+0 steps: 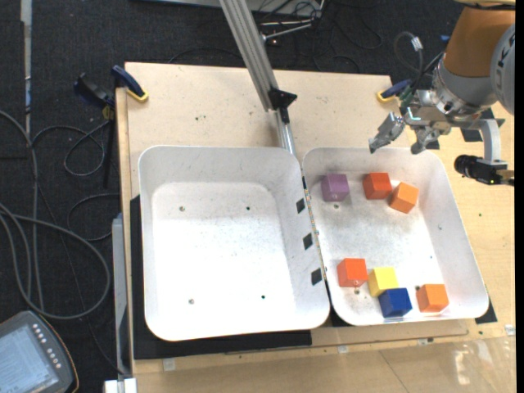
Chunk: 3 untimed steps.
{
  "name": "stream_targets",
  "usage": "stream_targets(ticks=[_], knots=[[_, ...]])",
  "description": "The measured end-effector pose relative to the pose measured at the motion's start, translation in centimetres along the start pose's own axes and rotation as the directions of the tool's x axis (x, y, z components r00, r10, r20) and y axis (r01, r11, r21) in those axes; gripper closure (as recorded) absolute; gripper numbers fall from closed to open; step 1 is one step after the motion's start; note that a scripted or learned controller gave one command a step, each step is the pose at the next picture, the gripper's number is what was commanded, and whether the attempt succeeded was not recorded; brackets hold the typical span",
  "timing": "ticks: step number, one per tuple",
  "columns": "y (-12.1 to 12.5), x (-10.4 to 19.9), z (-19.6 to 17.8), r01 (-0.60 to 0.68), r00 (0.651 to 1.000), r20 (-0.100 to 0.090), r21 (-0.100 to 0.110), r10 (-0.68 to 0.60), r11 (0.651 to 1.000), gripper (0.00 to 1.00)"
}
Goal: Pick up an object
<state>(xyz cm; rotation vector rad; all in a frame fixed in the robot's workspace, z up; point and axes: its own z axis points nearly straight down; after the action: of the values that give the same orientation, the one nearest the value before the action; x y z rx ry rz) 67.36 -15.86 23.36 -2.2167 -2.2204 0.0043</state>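
No readable labels for you. Fingers (403, 135) were spread, gripping nothing, above the right bin's (458, 219) matte cubes (377, 185).

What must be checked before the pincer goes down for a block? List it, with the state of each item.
1. Pincer empty: ok, nothing between its fingers.
2. Pincer open: ok, fingers spread apart.
3. Pincer over a target: not ok, it hangs above the far rim of the right bin, short of the blocks.
4. Nearest targets free: ok, the purple block stands alone; the red-orange block and the orange block lie close together.
5. Near cluster graspable: not ok, the yellow block touches the blue block.
6. Height above the bin: cannot tell.
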Motion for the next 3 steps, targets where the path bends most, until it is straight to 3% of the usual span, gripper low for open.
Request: stream_targets(ticks=[1, 3], knots=[[0.0, 0.0, -0.2, 0.001, 1.0, 0.001, -0.003, -0.001, 1.0, 0.0], [0.0, 0.2, 10.3, 0.0, 1.0, 0.002, -0.003, 0.0, 1.0, 0.0]])
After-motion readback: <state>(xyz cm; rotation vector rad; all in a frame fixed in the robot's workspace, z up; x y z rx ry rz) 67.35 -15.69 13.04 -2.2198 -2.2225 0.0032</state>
